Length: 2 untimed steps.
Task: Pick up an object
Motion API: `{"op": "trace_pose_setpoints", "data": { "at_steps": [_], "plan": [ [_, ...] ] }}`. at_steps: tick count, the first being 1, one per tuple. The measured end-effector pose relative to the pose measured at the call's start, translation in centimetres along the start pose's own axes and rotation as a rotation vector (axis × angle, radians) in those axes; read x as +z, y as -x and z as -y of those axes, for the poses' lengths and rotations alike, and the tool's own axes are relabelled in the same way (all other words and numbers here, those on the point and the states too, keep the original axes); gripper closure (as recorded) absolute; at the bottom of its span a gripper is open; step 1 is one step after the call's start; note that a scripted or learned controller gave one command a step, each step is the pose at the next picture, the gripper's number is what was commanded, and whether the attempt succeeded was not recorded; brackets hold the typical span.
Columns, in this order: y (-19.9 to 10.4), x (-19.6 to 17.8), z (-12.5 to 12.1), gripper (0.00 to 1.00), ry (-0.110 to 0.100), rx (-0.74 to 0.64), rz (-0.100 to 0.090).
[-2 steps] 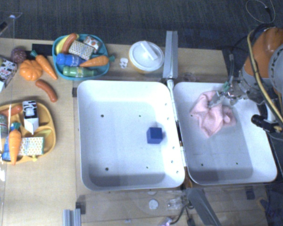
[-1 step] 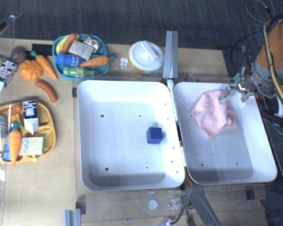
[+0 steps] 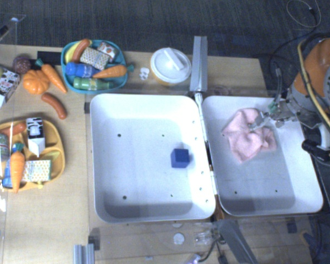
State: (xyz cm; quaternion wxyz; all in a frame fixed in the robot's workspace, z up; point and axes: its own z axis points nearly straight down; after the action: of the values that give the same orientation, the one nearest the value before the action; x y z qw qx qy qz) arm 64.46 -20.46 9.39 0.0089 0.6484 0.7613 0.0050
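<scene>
Your gripper [image 3: 262, 122] is sitting over the far part of the right bin [image 3: 275, 199], touching the pink cloth [image 3: 247, 136]; you cannot tell its state. A blue cube [image 3: 180, 158] is lying in the left bin [image 3: 126, 202].

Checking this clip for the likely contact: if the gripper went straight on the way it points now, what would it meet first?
Probably the pink cloth: the gripper points left and down at its upper right edge in the right bin. Height above the cloth is unclear.
</scene>
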Motion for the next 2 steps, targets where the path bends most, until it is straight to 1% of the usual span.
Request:
{"op": "trace_pose_setpoints", "data": {
  "at_steps": [1, 2],
  "plan": [
    [-0.4, -0.2, 2.7, 0.00, 0.005, -0.135, 0.002],
    [-1.6, -0.3, 3.7, 0.00, 0.006, -0.357, 0.004]
  ]
}}
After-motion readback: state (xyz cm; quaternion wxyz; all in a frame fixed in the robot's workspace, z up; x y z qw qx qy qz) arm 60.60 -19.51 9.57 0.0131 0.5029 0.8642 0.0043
